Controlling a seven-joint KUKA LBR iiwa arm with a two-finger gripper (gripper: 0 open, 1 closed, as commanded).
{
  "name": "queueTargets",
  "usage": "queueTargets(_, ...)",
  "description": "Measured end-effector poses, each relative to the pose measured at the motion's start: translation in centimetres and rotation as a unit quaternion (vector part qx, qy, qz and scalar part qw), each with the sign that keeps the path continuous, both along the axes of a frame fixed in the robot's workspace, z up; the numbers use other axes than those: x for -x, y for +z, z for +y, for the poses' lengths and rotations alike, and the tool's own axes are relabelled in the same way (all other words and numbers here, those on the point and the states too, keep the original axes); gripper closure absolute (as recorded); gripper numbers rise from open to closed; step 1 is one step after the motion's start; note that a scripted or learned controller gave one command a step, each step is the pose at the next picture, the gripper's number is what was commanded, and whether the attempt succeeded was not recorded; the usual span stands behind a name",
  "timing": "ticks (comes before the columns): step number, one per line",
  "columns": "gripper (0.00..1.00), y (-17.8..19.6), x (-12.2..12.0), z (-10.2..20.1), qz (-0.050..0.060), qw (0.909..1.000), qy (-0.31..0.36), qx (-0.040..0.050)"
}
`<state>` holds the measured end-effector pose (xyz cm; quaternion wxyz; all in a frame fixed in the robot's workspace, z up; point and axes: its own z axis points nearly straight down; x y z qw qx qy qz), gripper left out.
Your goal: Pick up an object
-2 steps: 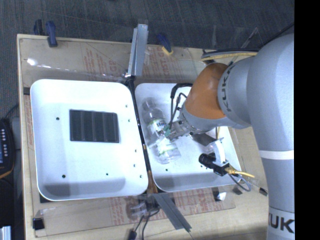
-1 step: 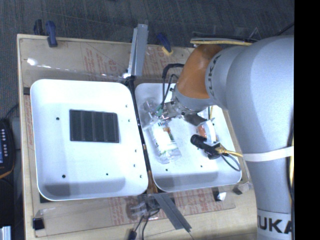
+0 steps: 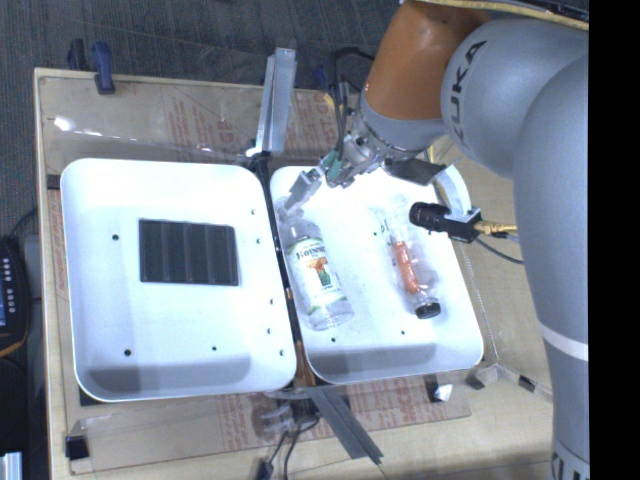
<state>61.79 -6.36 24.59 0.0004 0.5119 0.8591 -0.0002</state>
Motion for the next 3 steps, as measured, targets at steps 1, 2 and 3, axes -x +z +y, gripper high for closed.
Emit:
queueTargets(1,0.00,-6.2,-0.2,-7.8,0.002,0.9997,-0.024,-0.0002)
queueTargets(2,0.00,-10.5,0.8,-9.4,-0.011,0.9995,-0.031,0.0051)
queueTargets(3,0.00,-7.2,0.7,-14.7,0.000,0.9996,-0.027,-0.0003)
